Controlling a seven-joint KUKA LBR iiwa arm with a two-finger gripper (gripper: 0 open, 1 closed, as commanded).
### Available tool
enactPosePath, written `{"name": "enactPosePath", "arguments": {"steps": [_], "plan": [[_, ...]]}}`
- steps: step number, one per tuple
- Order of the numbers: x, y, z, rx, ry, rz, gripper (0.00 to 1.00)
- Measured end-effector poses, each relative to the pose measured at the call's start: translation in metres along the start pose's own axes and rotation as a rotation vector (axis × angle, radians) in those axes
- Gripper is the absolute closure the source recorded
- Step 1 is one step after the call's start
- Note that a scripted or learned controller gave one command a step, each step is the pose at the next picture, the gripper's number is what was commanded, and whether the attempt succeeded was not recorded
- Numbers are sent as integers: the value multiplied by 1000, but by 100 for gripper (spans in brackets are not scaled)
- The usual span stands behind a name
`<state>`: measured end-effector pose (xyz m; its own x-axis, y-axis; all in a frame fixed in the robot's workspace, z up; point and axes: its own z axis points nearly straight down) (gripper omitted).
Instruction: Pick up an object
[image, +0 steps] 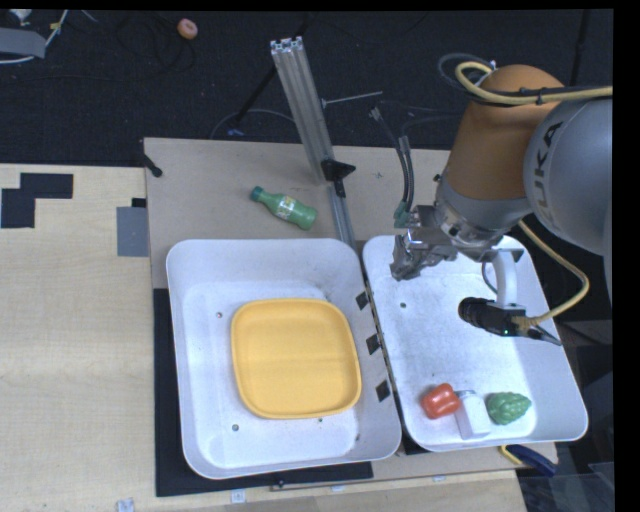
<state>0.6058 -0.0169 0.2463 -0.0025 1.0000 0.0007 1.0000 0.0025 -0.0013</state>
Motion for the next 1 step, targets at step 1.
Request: {"name": "enactPosePath", "arguments": {"steps": [1], "plan": [[44,-15,10,0,0,0,100]]}}
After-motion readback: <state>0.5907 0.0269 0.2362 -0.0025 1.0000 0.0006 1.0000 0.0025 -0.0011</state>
